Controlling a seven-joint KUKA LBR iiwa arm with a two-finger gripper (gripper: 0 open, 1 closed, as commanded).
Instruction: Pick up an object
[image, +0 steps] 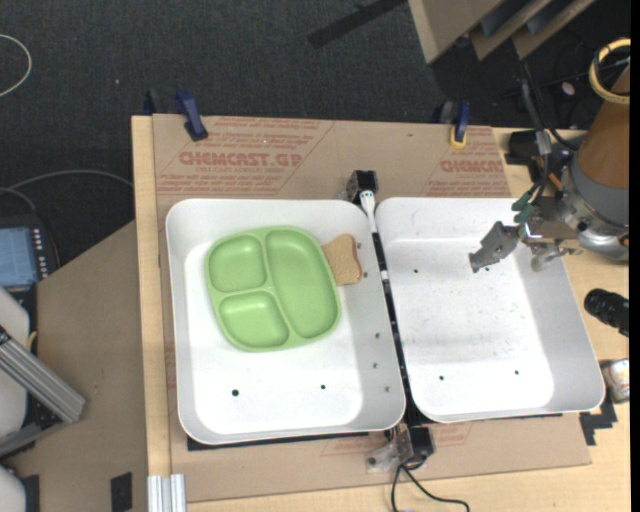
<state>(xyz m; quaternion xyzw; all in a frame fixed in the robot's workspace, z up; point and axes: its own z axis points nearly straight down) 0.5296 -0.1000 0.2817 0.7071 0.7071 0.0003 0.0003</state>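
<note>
Brown counter (250, 160) carries two white bins. Left bin (200, 400) holds one green plate (272, 288) and, touching it, one tan sponge (343, 259). Over the right bin (500, 390), the end effector (515, 245) grips nothing; spread unclear.

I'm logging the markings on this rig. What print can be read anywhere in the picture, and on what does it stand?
"CHEMCAST G.P" in red, on the brown board behind the left bin.
Smaller red lines above and below it: too blurred to read.
Red print on the board behind the right bin, partly cut off: not readable.
No print shows on the green plate.
</note>
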